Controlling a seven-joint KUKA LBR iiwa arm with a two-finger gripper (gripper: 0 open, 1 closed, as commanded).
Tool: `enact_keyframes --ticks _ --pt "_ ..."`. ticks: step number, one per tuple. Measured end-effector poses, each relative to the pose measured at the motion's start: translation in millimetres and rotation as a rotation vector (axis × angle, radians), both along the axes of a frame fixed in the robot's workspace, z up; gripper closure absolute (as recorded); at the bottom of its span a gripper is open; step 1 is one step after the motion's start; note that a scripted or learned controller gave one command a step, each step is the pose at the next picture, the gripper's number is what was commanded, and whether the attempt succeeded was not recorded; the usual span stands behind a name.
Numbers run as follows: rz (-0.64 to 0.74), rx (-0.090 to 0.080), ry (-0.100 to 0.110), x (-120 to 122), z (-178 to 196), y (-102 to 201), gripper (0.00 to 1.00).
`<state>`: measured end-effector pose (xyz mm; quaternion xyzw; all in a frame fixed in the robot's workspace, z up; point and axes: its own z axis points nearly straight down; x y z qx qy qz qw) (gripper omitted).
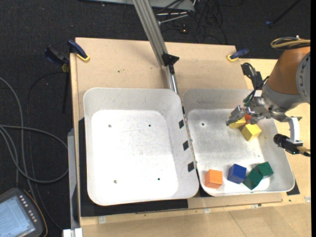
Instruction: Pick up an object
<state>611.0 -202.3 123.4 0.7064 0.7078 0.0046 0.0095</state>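
Observation:
My gripper (238,118) hangs low over the upper right part of the right bin (207,147). A small yellow piece (237,124) lies right at its tip, and I cannot tell whether the two touch. A yellow cube (252,131) sits just to the lower right of that piece. A bit of red (248,117) shows beside the gripper body. Along the bin's front edge lie an orange block (214,178), a blue block (237,173) and two green blocks (258,174) pressed together.
The left bin (98,107) stands beside the right one, their rims meeting at mid-bench. A slanted metal pole (150,26) comes down from the top to the bins' far edge. Clamps (79,51) sit on the bench's back corners.

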Motion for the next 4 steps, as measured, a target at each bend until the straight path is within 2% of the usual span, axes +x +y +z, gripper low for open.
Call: enact_keyframes --ticks 1,2,3,4 --pt "0.000 -0.001 -0.004 3.1 -5.2 -0.7 0.00" --pt "0.001 -0.003 -0.007 4.0 3.6 -0.8 1.00" --pt "0.001 0.005 0.014 6.4 67.5 0.9 1.00" --pt "0.002 0.005 0.014 5.5 111.6 5.2 1.00"
